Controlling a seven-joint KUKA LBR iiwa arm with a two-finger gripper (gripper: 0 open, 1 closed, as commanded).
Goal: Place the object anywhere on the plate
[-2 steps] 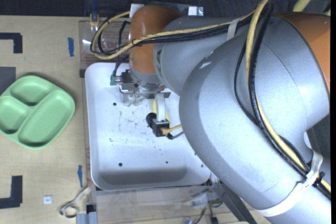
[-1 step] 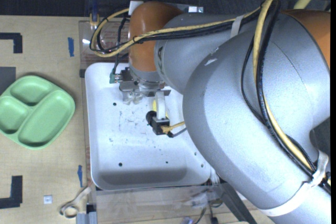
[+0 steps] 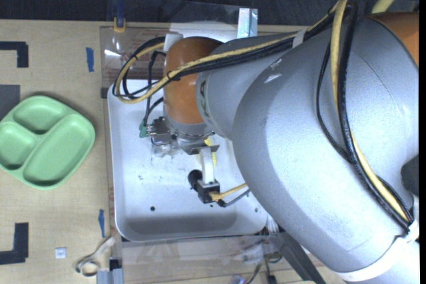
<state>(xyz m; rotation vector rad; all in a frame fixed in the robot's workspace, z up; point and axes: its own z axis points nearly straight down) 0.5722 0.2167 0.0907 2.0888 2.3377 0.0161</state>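
While the grey arm (image 3: 299,143) covers much of the white bin (image 3: 133,209), its gripper (image 3: 174,142) points down over the bin floor; whether the claw is open or closed cannot be told. At nine o'clock the plate (image 3: 45,142) lies on the wooden bench (image 3: 53,43), just outside the bin; it is pale green, rounded and split into three compartments.

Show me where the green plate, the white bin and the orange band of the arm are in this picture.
green plate (image 3: 45,142): camera view, on its middle divider.
white bin (image 3: 136,209): camera view, on the bare floor near its front left corner.
orange band (image 3: 185,86): camera view, on its side above the wrist.
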